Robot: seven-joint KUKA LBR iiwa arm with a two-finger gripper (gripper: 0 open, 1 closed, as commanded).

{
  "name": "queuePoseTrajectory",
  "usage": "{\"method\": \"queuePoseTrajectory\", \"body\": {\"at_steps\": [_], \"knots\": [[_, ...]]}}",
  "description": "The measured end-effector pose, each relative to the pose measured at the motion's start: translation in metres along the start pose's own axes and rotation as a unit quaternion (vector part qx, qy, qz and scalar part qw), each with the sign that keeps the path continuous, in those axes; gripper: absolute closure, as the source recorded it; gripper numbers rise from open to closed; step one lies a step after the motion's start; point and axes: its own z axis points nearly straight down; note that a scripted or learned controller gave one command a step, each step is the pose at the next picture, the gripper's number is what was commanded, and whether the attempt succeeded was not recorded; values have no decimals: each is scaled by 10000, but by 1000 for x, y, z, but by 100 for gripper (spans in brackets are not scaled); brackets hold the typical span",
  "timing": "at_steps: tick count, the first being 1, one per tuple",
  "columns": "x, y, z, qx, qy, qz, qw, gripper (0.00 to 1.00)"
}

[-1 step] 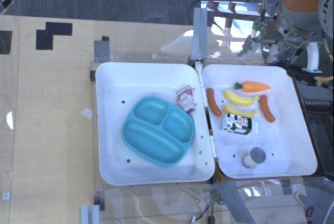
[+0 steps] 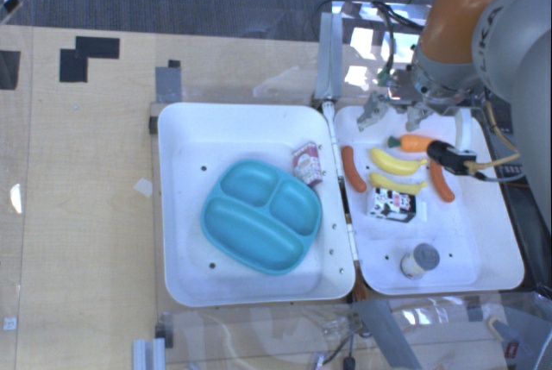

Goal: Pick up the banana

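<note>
2 bananas [image 2: 395, 161] are seen untouched in the right bin [image 2: 483, 265], the gripper [image 2: 390, 111] hovering at 12 o'clock of them. Whether it is clenched cannot be told. Grasp and lift are left.

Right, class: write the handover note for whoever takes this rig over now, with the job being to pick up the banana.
Gripper: hovering over the far end of the right bin; whether it is open or shut cannot be told, and nothing is seen in it.
Bananas: one banana and a second banana lie in the right bin, between two sausages, with a carrot just beyond.
Done: no banana lifted yet.
Left: come down on a banana, grip it, lift it.
</note>
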Motion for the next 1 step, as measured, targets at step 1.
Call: {"method": "queuePoseTrajectory", "body": {"at_steps": [1], "knots": [[-24,-43,77,-113,-16,-709,9974,0]]}}
